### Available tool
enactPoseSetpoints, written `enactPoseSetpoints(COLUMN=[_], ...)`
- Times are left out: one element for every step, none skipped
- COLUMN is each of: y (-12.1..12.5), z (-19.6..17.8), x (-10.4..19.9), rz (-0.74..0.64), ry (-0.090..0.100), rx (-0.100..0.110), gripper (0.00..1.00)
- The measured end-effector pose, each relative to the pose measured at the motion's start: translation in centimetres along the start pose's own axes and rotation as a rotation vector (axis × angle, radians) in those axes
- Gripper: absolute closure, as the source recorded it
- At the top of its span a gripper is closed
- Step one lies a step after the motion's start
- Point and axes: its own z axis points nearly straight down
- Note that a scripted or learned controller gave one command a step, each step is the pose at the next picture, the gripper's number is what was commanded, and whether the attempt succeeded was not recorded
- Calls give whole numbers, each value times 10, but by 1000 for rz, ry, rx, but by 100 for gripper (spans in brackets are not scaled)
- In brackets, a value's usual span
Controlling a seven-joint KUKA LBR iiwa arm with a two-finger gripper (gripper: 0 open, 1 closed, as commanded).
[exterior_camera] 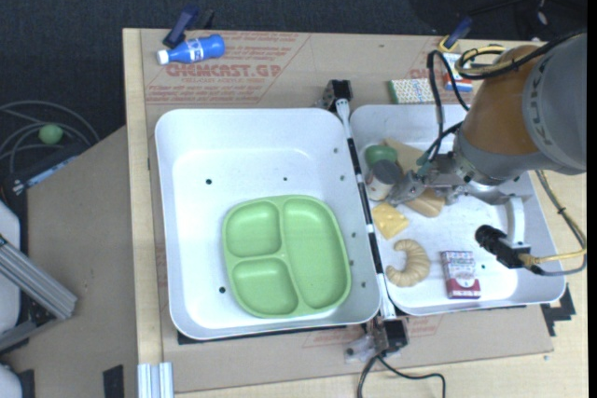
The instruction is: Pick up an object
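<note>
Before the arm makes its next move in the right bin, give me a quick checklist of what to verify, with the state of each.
1. Claw is over the right bin: ok.
2. Something is between the claw's tips: cannot tell, the wrist hides them.
3. Croissant lies apart from the claw: ok.
4. Red packet lies flat near the bin's front edge, unobstructed: ok.
5. Yellow wedge and green piece crowd the claw against the divider: not ok.
6. Left bin's green tray is away from the arm: ok.
</note>
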Motion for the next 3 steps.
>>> enactPoseSetpoints(y=[0,20,-5], z=[-10,-101,-147], x=[0,64,104], rz=[1,-1,-1], ry=[0,1,0], rx=[-1,-3,-2], gripper=[100,100,100])
